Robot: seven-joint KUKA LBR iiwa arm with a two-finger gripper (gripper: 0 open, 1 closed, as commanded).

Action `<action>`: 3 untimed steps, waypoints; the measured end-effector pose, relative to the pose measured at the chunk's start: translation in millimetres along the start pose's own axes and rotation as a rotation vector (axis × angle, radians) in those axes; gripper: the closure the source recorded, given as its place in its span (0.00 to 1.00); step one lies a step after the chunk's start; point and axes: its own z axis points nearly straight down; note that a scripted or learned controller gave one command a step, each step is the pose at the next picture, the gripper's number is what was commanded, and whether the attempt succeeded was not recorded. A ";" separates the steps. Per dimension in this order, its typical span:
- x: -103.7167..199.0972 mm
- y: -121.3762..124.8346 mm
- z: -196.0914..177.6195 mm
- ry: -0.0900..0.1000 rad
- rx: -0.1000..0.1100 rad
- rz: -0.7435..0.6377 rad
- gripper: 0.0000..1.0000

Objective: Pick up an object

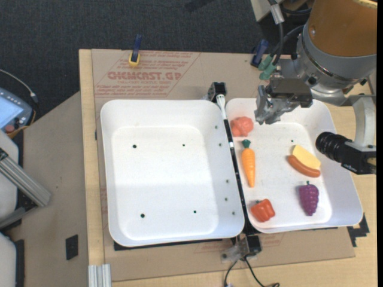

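Note:
The right bin (335, 220) holds several toy foods: a pink lump (242, 126) at its far left, an orange carrot (248, 166) below it, a red pepper (262, 210) near the front, a purple grape bunch (309, 198) and a yellow-and-orange slice (304, 161) on the right. My gripper (267, 115) hangs over the far part of this bin, just right of the pink lump and a little above it. Nothing shows between its fingers.
The left bin (114, 178) lies beside the right one, with a black clip (216, 91) at the far end of the seam. A black cylinder on a bracket (335, 146) juts over the right bin's right edge. Cardboard (149, 70) lies under both bins.

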 end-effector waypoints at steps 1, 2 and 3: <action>-1.8 -0.5 10.4 -0.001 0.007 0.003 1.00; -5.4 -0.6 34.2 -0.001 0.008 0.004 1.00; -5.4 -0.5 33.4 0.000 0.006 0.003 0.00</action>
